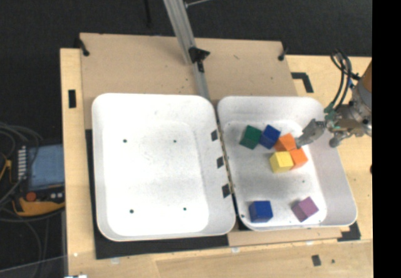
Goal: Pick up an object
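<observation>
claw poised at the right bin's edge, nothing grasped

the gripper point(322, 133) is seen at the right side of the camera view, reaching in over the upper right part of the right bin point(335, 198). two grey fingers are spread apart: one finger point(308, 133) is angled down and to the left, its tip just beside the orange blocks, and the other is seen nearer the bin's right rim. the claw is released, and no object is seen between its fingers. dark cables are looped above the wrist at the view's right edge.

just beside the lower finger's tip, an orange block point(286, 142) is found, and a second orange block point(299, 157) is set just below and to the right of it. a yellow block point(281, 161) is touching that second orange block on its left. to the upper left of this group, a blue block point(270, 136) is set against a green block point(250, 137). these five are clustered in the upper middle of the right bin.

well apart from the cluster, near the bin's lower edge, another blue block point(260, 210) is placed at the left, and a purple block point(305, 208) at the right.

the left bin point(113, 114) is set side by side with the right bin, their rims meeting along a row of dark clips. both are borne on a pale wooden bench point(138, 64). a slanted metal rail point(175, 10) is seen running from the top of the view down to the gap between the bins. a blue device point(45, 167) and cables are seen off the bench at the far left.
</observation>
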Tool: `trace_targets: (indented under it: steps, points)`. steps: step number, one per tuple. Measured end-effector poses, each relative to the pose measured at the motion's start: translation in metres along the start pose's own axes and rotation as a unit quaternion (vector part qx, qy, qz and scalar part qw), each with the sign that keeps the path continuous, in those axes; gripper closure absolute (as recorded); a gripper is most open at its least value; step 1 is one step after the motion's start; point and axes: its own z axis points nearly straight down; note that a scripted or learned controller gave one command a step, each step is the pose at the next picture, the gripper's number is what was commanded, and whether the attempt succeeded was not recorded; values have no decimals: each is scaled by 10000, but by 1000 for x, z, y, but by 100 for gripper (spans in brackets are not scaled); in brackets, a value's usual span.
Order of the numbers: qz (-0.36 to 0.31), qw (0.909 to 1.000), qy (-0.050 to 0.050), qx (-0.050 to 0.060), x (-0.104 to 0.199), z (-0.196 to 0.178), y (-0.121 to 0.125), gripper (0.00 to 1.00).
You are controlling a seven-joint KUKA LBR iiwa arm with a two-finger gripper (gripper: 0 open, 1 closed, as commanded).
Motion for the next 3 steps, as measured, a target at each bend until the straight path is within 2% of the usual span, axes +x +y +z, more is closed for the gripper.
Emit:
trace_targets:
  steps: [1,3]
  points:
    - [11,10000,1,-2,0,0,0,0]
    - [28,10000,-2,29,7,99,9,0]
